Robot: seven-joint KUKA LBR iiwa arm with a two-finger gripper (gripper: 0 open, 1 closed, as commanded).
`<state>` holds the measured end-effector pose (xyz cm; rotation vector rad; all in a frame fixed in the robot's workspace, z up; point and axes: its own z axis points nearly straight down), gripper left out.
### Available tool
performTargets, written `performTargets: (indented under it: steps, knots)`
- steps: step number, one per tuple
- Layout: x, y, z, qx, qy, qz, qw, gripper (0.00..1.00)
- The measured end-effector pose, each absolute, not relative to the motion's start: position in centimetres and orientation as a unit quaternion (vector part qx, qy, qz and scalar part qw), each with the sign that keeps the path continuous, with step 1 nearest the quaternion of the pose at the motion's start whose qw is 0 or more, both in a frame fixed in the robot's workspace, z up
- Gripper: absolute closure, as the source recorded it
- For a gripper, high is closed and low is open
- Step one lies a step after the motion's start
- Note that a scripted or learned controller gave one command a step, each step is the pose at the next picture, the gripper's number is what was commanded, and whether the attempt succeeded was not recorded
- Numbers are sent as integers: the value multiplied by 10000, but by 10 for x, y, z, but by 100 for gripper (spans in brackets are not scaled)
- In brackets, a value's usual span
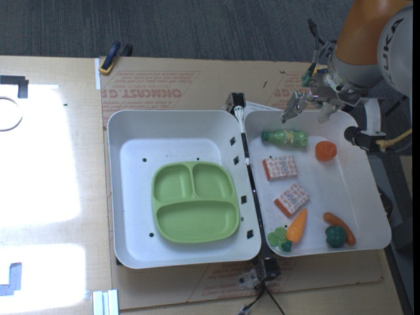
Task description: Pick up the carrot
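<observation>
At the near edge of the right bin [367, 176] the carrot [296, 227] is seen lying on the white floor, its orange body slanting up to the right and its green leafy top [279, 237] down at the near-left corner. Just to its right, apart from it, a second orange vegetable with a dark green end [338, 230] is laid against the near wall. Just above the carrot, a small red-and-white printed box [291, 198] is set at a tilt, and a second such box [280, 168] is found a little farther back. Beyond these a green bottle [285, 137] is laid on its side, with a round orange fruit [326, 151] near it to the right.

In the left bin [125, 176] a green divided plate [195, 201] is placed flat — three compartments are visible in it.

Farthest back, at the far edge of the right bin, the gripper [314, 105] is held above the rim, well apart from the carrot; nothing is seen between its fingers, and whether they are parted or together cannot be told. Above it the grey arm with its orange band [371, 18] is seen reaching in from the right — over the brown cardboard [164, 87] on which both bins are set.
</observation>
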<state>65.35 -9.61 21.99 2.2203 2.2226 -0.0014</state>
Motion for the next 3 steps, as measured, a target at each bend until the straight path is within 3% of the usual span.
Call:
performTargets:
  steps: [1, 2, 3]
  knots:
    - [558, -117, 92, 6648, 7471, -2, -3, 0]
    - [484, -123, 92, 6634, 7482, 0, -2, 0]
    - [478, -113, 92, 5653, 8249, 5, 5, 0]
